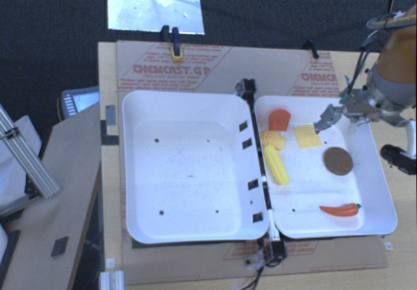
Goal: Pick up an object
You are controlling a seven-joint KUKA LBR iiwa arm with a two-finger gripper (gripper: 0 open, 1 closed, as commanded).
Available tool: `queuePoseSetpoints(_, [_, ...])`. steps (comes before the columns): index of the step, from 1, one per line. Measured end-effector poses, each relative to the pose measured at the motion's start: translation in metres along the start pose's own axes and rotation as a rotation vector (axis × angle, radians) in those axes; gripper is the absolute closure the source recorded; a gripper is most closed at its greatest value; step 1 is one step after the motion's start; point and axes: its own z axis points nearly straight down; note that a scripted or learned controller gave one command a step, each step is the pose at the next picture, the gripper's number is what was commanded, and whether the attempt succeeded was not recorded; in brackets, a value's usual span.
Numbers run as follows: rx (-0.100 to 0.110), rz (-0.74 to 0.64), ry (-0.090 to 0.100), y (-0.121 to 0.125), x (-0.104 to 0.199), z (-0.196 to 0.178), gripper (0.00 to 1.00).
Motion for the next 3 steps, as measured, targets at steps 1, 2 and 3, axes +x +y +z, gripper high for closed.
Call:
queuePoseSetpoints(1, [0.000,-0.004,-0.001,0.047,-0.001,0.042,0.00])
queuePoseSetpoints(2, [-0.004,0.003,-0.002,0.075,-0.039,0.054,0.00])
queuePoseSetpoints(3, [-0.004,0.003,-0.002,0.084,-0.066,0.035,0.00])
